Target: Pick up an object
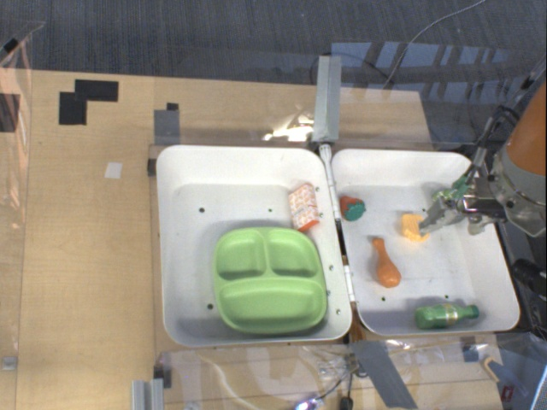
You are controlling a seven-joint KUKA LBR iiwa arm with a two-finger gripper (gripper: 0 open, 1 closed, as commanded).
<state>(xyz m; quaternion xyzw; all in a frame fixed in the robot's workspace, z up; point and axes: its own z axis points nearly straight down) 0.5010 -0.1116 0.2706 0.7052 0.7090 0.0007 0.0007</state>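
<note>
Here the gripper (438,212), its grip state impossible to tell, hangs just beside the yellow block (414,227), so it should centre over it before descending.

no legible text, print on small packet (302,205) too blurred to read

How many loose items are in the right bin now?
4: red-and-green toy near the divider, yellow piece by the pincer, orange drumstick mid-bin, green bottle at the front. The arm may hide more.
</note>
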